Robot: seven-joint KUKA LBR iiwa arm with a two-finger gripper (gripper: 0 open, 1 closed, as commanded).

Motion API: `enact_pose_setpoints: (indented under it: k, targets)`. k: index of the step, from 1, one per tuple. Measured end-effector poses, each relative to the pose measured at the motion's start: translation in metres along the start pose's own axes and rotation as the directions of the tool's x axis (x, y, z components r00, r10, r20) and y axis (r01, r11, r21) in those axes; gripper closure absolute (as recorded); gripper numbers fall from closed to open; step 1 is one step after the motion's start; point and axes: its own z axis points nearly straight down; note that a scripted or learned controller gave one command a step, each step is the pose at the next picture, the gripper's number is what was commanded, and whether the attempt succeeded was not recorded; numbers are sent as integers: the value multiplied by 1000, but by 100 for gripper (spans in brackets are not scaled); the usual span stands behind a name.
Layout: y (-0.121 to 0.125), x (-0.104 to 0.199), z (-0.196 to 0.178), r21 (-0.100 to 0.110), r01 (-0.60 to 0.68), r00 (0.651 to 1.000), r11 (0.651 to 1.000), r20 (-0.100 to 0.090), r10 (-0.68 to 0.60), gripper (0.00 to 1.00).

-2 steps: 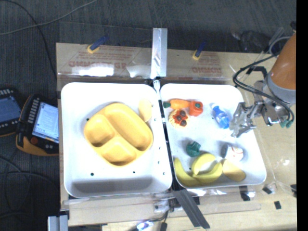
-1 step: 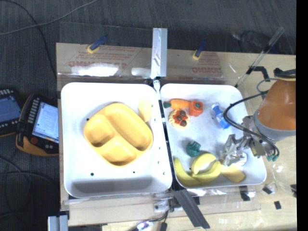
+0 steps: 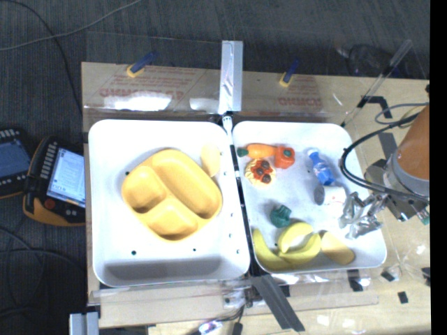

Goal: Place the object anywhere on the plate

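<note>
The glossy yellow plastic three-compartment plate (image 3: 172, 192) sits in the left white bin (image 3: 105, 257). The metallic gripper (image 3: 360, 216) hovers over the right bin's (image 3: 335, 132) edge, nothing visibly between its spread fingers, near a smooth curved yellow banana (image 3: 276, 253).

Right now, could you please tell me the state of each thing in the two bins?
Yellow divided plate: upright in left bin, bare.
Toy carrot: lying flat, right bin.
Blue bottle: on its side.
Banana: lying against the front wall.
Green piece: loose on bin floor.
Gripper: over right bin's right edge.
</note>
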Motion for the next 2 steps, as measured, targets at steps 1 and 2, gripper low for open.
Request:
enact_pose_setpoints:
  k: [1, 2]
  targets:
    - [-3, -8, -67, -1, 239, 971, 971, 4, -239, 100]
    - [-5, -8, 10, -3, 509, 861, 861, -1, -509, 100]
